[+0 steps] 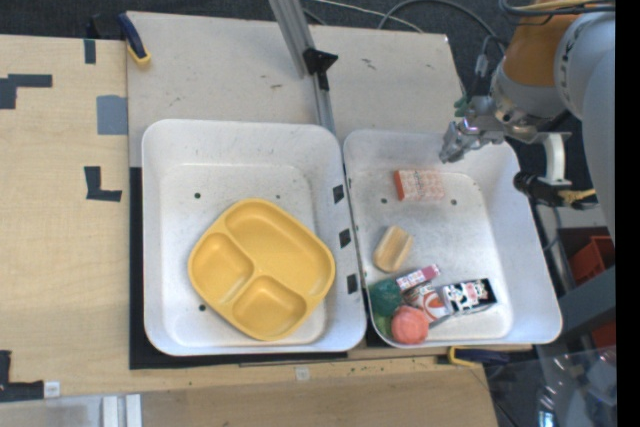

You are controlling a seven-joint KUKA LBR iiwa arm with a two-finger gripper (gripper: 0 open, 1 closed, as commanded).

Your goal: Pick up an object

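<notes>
Right bin (520, 245) — orange carton (419, 184) just left of, below jaws (452, 151).

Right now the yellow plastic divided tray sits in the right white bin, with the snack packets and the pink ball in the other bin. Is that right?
Not quite. The camera view shows the yellow plastic divided tray in the left white bin; the snack packets and pink ball lie in the right white bin.
</notes>
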